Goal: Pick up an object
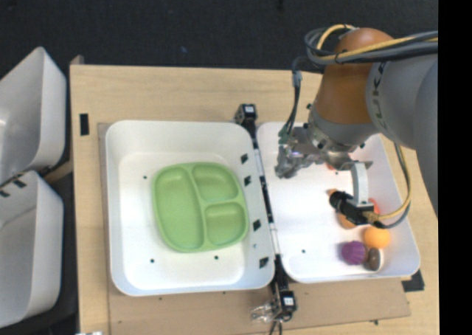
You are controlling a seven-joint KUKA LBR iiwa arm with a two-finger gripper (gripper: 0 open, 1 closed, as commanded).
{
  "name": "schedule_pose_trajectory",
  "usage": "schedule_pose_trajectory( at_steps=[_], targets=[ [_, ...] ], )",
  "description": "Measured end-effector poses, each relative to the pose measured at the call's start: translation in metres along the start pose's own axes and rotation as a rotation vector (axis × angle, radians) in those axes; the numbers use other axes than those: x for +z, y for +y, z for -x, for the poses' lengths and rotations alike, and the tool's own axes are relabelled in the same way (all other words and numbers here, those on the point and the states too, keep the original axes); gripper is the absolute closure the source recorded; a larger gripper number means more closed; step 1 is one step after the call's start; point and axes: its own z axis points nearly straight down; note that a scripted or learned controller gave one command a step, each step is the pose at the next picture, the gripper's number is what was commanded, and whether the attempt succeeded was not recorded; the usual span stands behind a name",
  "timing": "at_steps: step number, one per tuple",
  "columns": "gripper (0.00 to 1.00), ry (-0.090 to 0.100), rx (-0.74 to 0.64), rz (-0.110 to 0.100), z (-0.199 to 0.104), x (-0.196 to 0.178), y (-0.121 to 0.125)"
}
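My gripper hangs over the upper left part of the right bin, close to the divider between the bins. Nothing shows between its tips. Several small objects lie in the right bin's near right corner: an orange ball, a purple lump and a small brown piece touching it. A brownish-orange object lies a little further up, partly hidden by the robot's own hardware. All of them sit well to the right of and below the gripper.
A green divided plate lies in the middle of the left bin. The arm's orange and grey wrist covers the right bin's far right part. White containers stand off the bench at the left edge.
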Motion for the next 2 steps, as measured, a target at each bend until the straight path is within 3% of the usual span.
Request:
schedule_pose_trajectory(
  at_steps=[1,2],
  targets=[
    [1.0,0.001,-0.002,0.0,-0.055,-0.011,-0.012],
    [1.0,0.0,0.0,0.0,-0.099,-0.013,-0.04]
  ],
)
